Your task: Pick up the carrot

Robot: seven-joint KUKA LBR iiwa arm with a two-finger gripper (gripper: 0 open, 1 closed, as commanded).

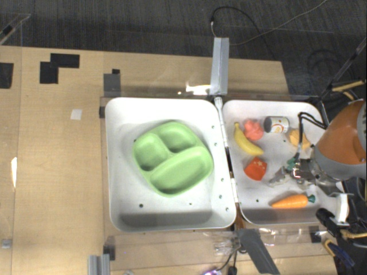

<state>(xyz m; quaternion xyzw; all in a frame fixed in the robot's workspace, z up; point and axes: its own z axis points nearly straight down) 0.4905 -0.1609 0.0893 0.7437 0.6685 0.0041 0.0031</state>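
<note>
I see carrot point(292, 201) lying flat in right bin point(252, 211), near front wall. Tool point(285, 174) just above it; I cannot tell its state.

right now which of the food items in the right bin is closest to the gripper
The carrot, lying just below the gripper by the bin's front wall; the banana and red pepper sit farther left.

Arm point(344, 145) cut off at right edge, yellow item point(295, 137) partly hidden behind it
</note>
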